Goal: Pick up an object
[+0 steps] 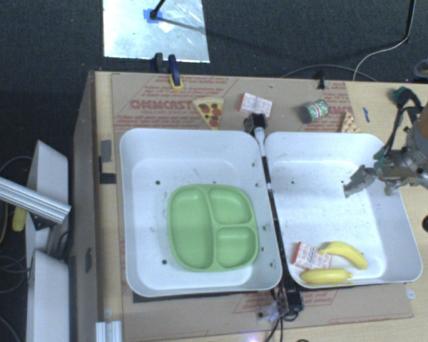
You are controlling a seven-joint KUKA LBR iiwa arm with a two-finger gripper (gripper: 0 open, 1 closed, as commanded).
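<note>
Roughly, by clock face from the bench centre:

Arm: enters at 3 o'clock, grey, its wrist over the right bin's far-right corner.
Gripper [357, 182]: hangs above the right bin [321, 155], in its 2 o'clock part, pointing toward 9 o'clock; nothing is seen between the fingers, and whether they stand apart or together I cannot tell.
Bananas: two in the right bin's 5 o'clock corner; the curved banana [344, 254] lies just above the straight banana [326, 276], close together near the front wall.
Packet [307, 254]: small, red and white, at 9 o'clock of the bananas, touching or just beside them.
Left bin [143, 155]: holds a green divided plate [212, 227] with three compartments, lying flat toward its 5 o'clock side.
Bench back strip, 12 o'clock: a pizza slice toy [209, 110], a white and red card [256, 105], a small green can [316, 110] on its side.
Gap to bananas: gripper well apart from them, bananas lying at its 6 o'clock.
</note>
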